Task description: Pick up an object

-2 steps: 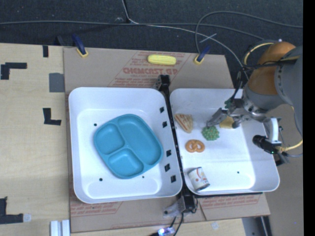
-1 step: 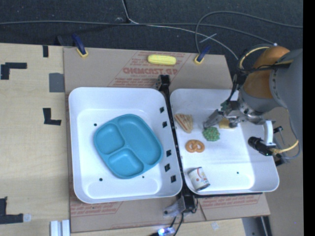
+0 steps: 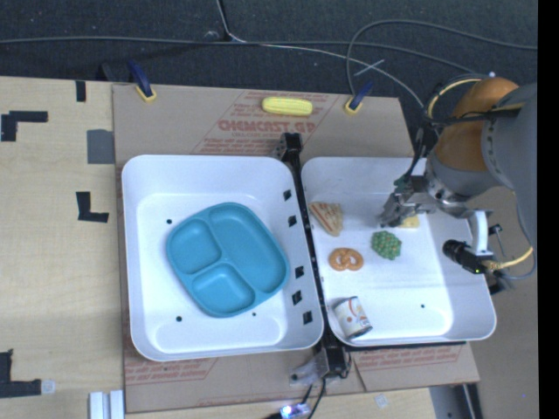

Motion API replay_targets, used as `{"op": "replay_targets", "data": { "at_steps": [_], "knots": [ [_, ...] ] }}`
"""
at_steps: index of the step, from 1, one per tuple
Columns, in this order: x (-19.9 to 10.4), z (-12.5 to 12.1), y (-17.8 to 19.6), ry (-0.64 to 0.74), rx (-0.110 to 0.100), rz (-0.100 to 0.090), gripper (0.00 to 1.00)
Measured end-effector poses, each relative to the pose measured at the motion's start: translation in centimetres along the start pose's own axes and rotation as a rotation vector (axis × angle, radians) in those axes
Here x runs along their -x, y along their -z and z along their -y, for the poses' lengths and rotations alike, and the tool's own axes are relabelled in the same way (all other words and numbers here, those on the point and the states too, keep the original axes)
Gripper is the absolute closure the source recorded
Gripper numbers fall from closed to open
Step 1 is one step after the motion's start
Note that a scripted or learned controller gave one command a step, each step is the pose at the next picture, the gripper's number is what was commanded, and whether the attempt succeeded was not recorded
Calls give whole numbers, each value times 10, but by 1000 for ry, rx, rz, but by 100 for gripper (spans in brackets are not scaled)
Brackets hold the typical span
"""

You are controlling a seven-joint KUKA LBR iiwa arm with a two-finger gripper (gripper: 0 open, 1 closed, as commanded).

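Note:
In the right bin (image 3: 454, 308) lie a green broccoli piece (image 3: 386, 244), a brown pretzel (image 3: 346, 258), a tan sandwich wedge (image 3: 327, 217) and a small can (image 3: 353, 316) on its side near the front. A bit of yellow (image 3: 410, 223) peeks out by the gripper. My gripper (image 3: 395, 212) hangs low over the bin's back right part, just above and right of the broccoli. Its fingertips look dark and close together, and I see nothing held between them.
The left bin (image 3: 144, 234) holds a blue divided plate (image 3: 226, 257). A yellow banana-like toy (image 3: 286, 106) lies on the cardboard behind the bins. Blue clamps (image 3: 142, 84) pin the cardboard's back edge. Cables loop over the dark backdrop and down to the arm.

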State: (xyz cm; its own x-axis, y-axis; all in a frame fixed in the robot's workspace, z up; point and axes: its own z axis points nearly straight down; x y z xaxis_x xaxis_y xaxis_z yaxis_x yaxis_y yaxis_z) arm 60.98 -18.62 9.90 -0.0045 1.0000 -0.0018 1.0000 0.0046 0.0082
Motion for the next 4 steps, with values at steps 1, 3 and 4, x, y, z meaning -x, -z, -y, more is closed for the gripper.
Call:
{"op": "replay_targets", "data": {
  "at_steps": [1,3,4],
  "knots": [
    [-10,0,50,-2,-5,-1,100],
    [-12,-5,167,-3,-3,0,100],
    [-67,-17,171,2,-8,-3,100]
  ]
}}
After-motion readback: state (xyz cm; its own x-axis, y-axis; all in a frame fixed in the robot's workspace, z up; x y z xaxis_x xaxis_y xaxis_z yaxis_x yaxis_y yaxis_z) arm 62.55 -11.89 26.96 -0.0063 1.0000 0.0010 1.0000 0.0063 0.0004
